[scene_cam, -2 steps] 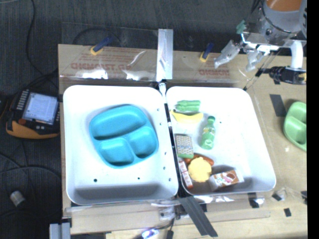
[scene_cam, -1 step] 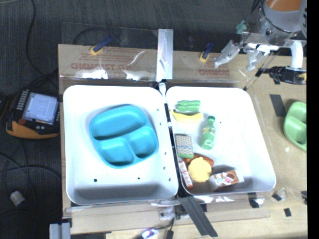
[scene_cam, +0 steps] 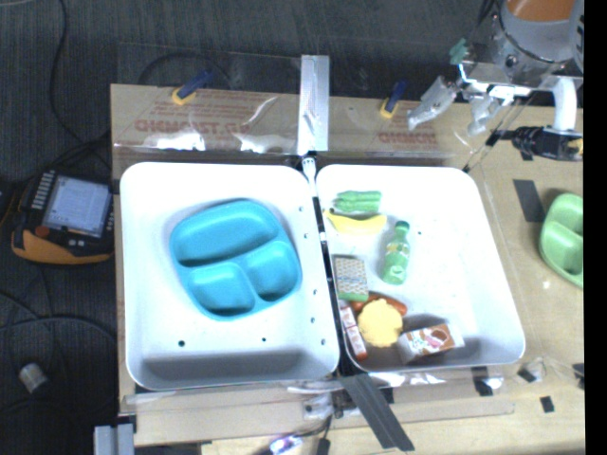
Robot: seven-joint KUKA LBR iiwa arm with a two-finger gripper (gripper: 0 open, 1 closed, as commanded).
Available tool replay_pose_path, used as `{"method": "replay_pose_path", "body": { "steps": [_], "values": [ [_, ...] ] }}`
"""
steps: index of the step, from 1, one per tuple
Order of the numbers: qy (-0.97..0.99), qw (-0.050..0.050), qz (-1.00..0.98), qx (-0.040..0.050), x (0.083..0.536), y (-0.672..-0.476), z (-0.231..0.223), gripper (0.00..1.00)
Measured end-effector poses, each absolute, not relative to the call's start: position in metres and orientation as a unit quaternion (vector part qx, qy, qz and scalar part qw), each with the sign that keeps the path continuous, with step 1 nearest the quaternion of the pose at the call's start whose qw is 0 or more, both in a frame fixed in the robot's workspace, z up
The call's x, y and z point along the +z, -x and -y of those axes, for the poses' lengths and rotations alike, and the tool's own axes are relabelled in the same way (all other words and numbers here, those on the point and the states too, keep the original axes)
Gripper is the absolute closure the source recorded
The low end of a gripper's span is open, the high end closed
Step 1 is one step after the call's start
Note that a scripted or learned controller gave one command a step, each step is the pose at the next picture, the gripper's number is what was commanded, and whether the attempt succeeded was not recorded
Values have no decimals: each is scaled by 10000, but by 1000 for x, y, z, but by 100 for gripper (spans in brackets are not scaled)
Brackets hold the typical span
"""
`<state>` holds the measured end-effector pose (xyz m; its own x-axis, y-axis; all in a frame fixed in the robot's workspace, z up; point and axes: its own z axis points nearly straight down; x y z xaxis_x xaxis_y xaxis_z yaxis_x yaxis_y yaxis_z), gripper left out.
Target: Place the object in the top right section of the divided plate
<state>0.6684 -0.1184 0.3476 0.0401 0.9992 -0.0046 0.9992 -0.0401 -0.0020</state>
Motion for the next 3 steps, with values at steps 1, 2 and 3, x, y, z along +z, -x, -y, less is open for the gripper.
{"method": "replay_pose_path", "body": {
  "steps": [1, 2, 3],
  "values": [
    [-7212, 9, -6928, -23, 348, -668, 118, 0],
    [-7212, 9, -6928, -23, 348, -668, 118, 0],
    [-7212, 9, -6928, -23, 348, -668, 118, 0]
  ]
}}
